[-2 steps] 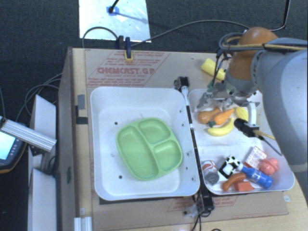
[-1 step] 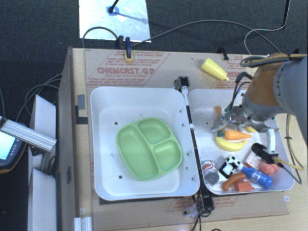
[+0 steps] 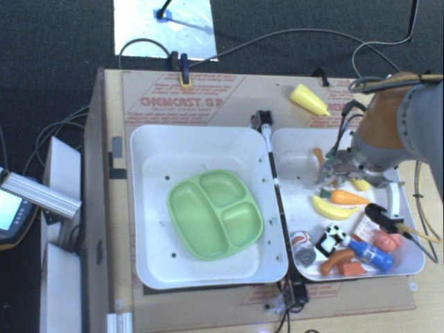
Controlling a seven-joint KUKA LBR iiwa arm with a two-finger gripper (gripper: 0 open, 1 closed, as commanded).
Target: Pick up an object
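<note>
The right bin holds a pile of toy items along its near and right side: a yellow banana, an orange carrot, a blue bottle, a black-and-white cube, a brown sausage, a pink piece and a small can. My gripper reaches down into the right bin just above the carrot and banana, next to an orange piece. Nothing shows between its fingers.
The left bin holds a green divided plate. A yellow object lies on the cardboard behind the right bin. Cables run across the back of the bench and beside the arm.
</note>
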